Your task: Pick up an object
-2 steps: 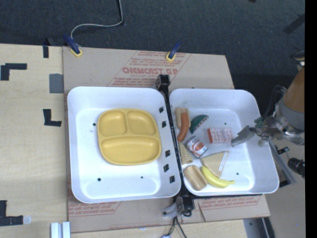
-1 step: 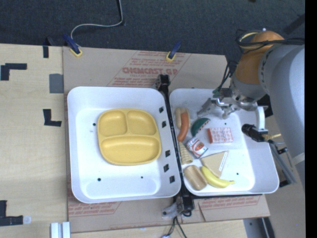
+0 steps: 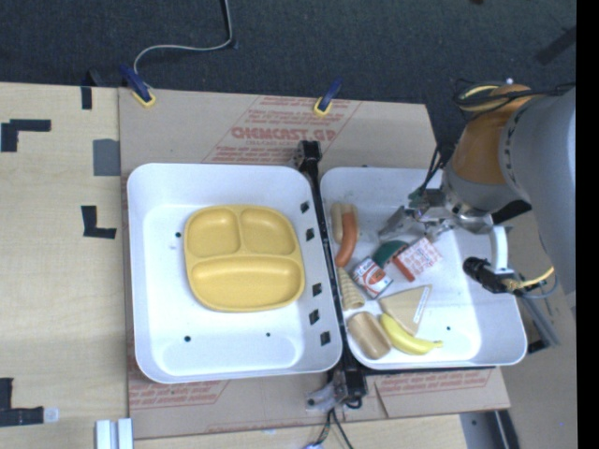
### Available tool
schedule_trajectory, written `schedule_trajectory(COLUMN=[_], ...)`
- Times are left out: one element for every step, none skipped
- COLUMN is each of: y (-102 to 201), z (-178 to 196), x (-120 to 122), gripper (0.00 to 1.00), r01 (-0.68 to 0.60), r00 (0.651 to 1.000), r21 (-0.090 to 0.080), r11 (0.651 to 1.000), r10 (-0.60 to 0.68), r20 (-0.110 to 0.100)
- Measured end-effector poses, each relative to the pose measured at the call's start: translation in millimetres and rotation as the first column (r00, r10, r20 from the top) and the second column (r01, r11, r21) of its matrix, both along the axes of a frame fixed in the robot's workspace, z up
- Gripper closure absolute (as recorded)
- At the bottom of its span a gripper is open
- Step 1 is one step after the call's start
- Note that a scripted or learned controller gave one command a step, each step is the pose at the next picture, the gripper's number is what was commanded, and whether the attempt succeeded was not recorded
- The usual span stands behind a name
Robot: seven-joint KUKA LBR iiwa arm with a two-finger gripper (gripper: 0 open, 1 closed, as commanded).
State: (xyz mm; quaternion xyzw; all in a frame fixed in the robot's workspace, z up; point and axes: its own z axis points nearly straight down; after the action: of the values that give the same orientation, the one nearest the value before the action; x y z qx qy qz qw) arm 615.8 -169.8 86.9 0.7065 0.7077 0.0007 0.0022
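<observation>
My gripper (image 3: 404, 223) hangs low over the upper middle of the right bin (image 3: 487, 340), coming in from the right under the orange-banded wrist. Just below it lie a dark green item (image 3: 388, 252) and a red-and-white packet (image 3: 415, 258). To its left lies an orange sausage (image 3: 346, 233). A small red carton (image 3: 372, 275), a waffle cone (image 3: 350, 292), a pale cheese wedge (image 3: 406, 303), a banana (image 3: 408, 337) and a brown bun (image 3: 367, 336) fill the bin's lower part. I see nothing held in the gripper.
The left bin (image 3: 159, 251) holds a yellow divided plate (image 3: 245, 256). A black divider with clips (image 3: 318, 251) runs between the bins. Cables and a black-and-white fitting (image 3: 491, 271) hang off the arm over the right bin's right side.
</observation>
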Motion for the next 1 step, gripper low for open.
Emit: schedule_trajectory(y=[35.0], z=[-0.1], x=[-50.1], gripper=[0.0], r01=[0.001], r00=[1.0], r21=[-0.001], r11=[1.0], r10=[-0.001], r20=[0.001])
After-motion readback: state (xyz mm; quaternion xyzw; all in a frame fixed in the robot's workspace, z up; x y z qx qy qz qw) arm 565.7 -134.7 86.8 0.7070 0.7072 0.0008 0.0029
